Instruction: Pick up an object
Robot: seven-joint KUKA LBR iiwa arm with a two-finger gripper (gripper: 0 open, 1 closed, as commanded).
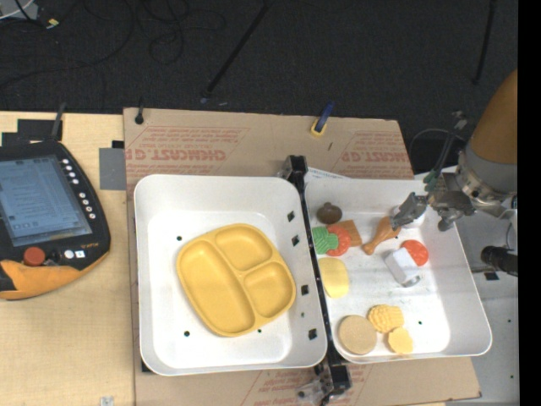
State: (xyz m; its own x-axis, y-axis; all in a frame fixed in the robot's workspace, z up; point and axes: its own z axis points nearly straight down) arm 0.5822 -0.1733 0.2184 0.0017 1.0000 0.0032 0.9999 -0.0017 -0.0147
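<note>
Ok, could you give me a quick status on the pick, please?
Gripper over the right bin, nothing between its fingers. Orange toy beside it, not lifted. Red-and-white piece close below.

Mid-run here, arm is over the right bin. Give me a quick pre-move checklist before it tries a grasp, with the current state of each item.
1. Gripper over the right bin, near its upper right part: ok.
2. Nothing seen between the fingers yet: ok, no object held.
3. Finger opening: cannot tell, the view is too coarse.
4. Nearest target, the orange-brown toy piece, lies just left of and below the gripper, apart from the red and grey piece: ok.
5. Green and red pieces touch each other, a poor first pick: not ok.
6. Yellow divided tray sits in the left bin, away from the arm's path: ok.
</note>
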